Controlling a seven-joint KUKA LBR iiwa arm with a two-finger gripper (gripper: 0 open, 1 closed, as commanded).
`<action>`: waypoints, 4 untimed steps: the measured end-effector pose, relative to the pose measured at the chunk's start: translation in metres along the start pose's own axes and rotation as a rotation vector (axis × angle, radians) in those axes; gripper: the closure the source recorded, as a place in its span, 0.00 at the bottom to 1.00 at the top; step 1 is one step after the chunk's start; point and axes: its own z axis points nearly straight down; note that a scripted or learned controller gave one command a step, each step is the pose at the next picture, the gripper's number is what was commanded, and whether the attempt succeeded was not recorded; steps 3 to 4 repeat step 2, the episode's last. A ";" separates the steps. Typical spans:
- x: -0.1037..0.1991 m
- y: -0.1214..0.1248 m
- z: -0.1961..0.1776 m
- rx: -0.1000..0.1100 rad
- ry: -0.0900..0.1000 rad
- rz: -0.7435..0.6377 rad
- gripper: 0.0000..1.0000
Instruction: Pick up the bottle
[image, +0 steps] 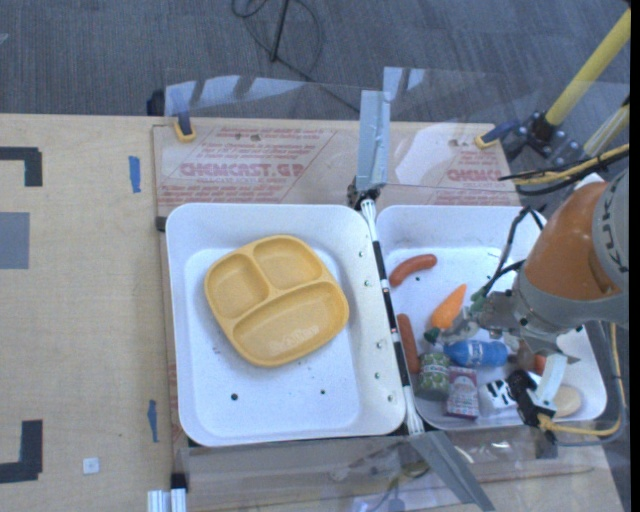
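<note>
Tabletop (80, 300): bare wood at your far left, nothing there matters for this pick.
Left bin (190, 330): it holds a yellow divided plate (277, 298), well apart from the work.
Right bin (440, 225): everything you need is here, crowded toward its near half.
Sausages: one (412, 267) lies near the far left corner, and a second (406, 342) runs along the left wall.
Carrot (448, 306): it lies tilted, just up and left of the bottle.
Green pack (434, 372): touching or nearly touching the bottle's left end, on the near side.
Red packet (462, 393): just below the bottle, toward you.
Bottle (476, 352): blue, lying on its side in the middle of the right bin, not lifted. Its long axis runs roughly left to right, with the paler end pointing left.
Hand (508, 335): low in the bin at the bottle's right end, partly hidden under the wrist. You cannot tell whether it is open or closed, nor whether it has hold of anything.
Arm (565, 262): it reaches in from the right, its orange band above the hand.
Key relation: the bottle lies just left of the hand and a little nearer you, its right end about touching it.
Your call: the hand looks set too far right, so a small shift left along the bottle would likely centre the grip, with the closing direction across the long axis.
Risk: the carrot and green pack crowd the left end and could get nudged.
</note>
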 end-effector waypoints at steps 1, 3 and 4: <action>-0.052 -0.005 0.011 0.010 0.002 -0.136 0.00; -0.041 -0.022 0.010 0.005 0.000 -0.210 0.00; -0.041 -0.022 0.010 0.005 0.000 -0.210 0.00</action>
